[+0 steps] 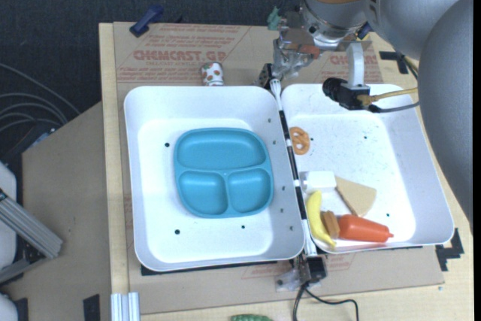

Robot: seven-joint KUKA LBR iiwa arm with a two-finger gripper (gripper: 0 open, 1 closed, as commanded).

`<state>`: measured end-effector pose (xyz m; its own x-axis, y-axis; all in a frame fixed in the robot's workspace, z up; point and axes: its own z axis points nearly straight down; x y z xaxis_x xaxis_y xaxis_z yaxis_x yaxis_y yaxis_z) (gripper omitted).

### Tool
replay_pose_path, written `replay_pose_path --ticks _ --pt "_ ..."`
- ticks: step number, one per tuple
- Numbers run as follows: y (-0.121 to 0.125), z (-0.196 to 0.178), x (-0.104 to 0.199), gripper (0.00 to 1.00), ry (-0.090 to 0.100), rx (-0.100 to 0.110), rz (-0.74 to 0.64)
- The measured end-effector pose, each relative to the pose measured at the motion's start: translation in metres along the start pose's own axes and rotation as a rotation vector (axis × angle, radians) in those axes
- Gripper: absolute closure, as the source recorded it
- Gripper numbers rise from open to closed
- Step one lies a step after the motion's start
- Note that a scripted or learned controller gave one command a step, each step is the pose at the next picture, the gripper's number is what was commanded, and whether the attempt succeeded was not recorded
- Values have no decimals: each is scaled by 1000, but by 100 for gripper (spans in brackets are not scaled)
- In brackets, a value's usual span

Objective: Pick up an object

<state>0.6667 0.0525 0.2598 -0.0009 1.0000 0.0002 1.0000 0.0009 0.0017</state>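
Note:
My gripper (288, 64) hangs above the back edge of the bench, over the seam where the two bins meet, with the orange-banded wrist right above it. In the right bin (391, 139) a small pretzel (300, 140) lies near the left wall, below the gripper. Toward the front left corner sit a white block (319, 180), a tan wedge (357, 197), a yellow banana (316, 216), a small brown piece (330, 223) and an orange carrot (364, 229), all packed close together.
A blue three-part plate (223, 171) fills the middle of the left bin (146, 162). A small red-and-white object (213, 73) lies on the board behind the left bin. The bulky grey arm (443, 26) overhangs the right bin's far right side.

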Motion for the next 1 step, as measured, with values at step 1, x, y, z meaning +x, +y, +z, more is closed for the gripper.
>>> replay_pose_path --ticks 1 --pt "-1 25 72 100 1 5 -1"
